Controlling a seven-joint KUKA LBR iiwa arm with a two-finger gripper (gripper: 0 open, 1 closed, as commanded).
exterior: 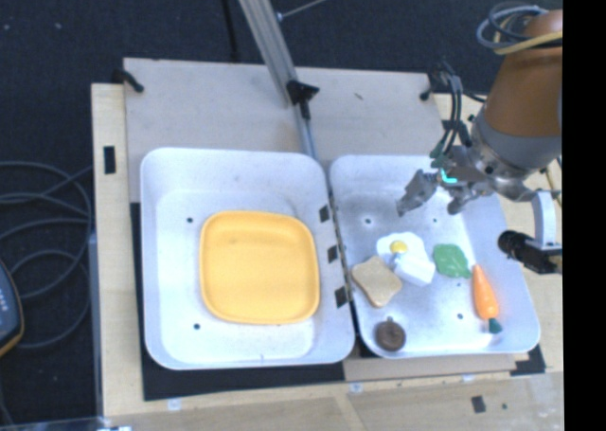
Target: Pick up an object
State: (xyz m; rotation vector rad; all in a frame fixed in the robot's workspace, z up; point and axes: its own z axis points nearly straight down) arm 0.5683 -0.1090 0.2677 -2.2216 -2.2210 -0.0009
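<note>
Five small things lie in the lower part of the right bin; the gripper, fingers spread and holding nothing, hovers above them. Best aim for the carrot, lying apart at lower right, and straddle its width.

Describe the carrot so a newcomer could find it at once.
Start at the right white bin, the one without the yellow plate. Go to its right side, past the green leaf-shaped piece. The carrot lies there lengthwise near the wall: the only long, thin, orange thing, with a small green tip at its near end, unlike the tan bread slice and brown round piece.
</note>
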